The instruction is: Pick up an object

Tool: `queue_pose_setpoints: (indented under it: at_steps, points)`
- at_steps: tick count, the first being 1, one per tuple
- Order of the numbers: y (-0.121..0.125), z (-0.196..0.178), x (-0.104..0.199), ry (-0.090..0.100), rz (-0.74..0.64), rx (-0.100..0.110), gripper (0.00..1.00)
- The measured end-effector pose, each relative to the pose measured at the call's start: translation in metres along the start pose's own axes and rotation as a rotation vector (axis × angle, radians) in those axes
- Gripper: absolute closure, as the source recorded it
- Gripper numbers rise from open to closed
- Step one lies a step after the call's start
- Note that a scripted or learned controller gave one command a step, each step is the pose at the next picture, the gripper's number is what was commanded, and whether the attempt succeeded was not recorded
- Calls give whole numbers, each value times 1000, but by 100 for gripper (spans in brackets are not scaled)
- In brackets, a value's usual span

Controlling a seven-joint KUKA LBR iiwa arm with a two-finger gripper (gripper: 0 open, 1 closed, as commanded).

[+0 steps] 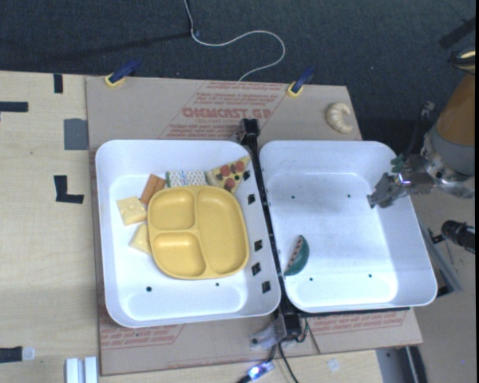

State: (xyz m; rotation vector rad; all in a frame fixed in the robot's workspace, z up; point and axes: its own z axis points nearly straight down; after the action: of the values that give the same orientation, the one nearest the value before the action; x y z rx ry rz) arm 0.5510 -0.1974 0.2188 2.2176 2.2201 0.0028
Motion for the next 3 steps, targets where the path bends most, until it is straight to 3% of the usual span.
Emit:
queue_pose_setpoints:
  at_steps: [1,2,3]
  points:
    - [0,-6,1,2,0,4,100]
    - [-15,5,54,3,-3,7,100]
    - [-24,-10,112,4,-6,6,100]
